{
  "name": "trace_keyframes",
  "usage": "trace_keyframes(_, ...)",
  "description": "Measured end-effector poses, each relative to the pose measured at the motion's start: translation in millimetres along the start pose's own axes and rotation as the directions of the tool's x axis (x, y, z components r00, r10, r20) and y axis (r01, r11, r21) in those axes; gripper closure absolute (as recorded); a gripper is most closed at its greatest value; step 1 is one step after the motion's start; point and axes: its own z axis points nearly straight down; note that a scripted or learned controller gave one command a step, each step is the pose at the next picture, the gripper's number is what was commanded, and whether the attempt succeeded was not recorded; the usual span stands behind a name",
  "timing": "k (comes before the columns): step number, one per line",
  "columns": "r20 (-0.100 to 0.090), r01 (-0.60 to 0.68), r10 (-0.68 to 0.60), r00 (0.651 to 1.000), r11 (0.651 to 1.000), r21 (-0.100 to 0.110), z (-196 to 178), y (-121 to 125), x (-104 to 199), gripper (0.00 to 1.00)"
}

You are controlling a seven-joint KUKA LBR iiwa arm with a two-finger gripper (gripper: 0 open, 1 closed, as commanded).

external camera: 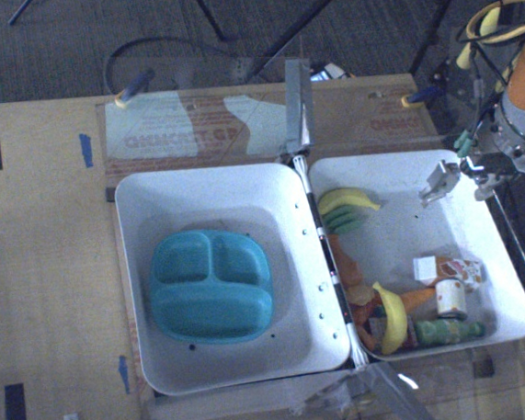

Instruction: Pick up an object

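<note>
My gripper (461, 183) hangs over the upper right part of the right bin (412, 227). Its fingers stand apart, open, with nothing between them. Below it in the bin lie a small white box (424, 268), a red-and-white can (450, 298), a green bottle-like toy (450, 331) and an orange carrot (417, 298). A yellow banana (393, 317) lies near the bin's front left corner. A yellow and green banana pair (347, 207) rests at the bin's upper left, well to the left of the gripper.
The left bin (151, 206) holds a teal divided plate (211, 284). A brown strip-like toy (347, 270) lies along the right bin's left wall. The bare floor of the right bin lies under the gripper. Cables and yellow hoses crowd the upper right.
</note>
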Motion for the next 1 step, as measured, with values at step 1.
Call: trace_keyframes(1, 0.0, -0.05, 0.05, 0.999, 0.999, 0.0, 109.6, 15.9, 6.2, 0.0)
